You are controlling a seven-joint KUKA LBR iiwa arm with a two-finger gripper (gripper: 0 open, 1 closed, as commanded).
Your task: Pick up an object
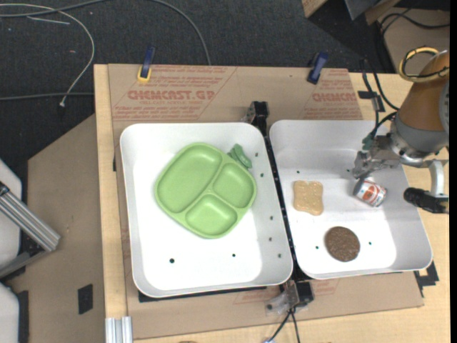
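In the right bin (400,259) lie three objects: a tan slice of toast (308,197), a round brown cookie (343,243), and a small red-and-white can (370,191) on its side. My gripper (365,164) hangs over the right half of this bin, just behind and above the can, close to it or touching it. The grey arm with its orange band (423,106) reaches in from the right edge. Nothing is visibly lifted; all three objects rest on the bin floor.
The left bin (143,256) holds a green divided plate (206,189), with a small dark green item (240,156) at its upper right rim. A black divider (275,191) runs between the bins. Blue clamps (148,63) hold the cardboard base at the back.
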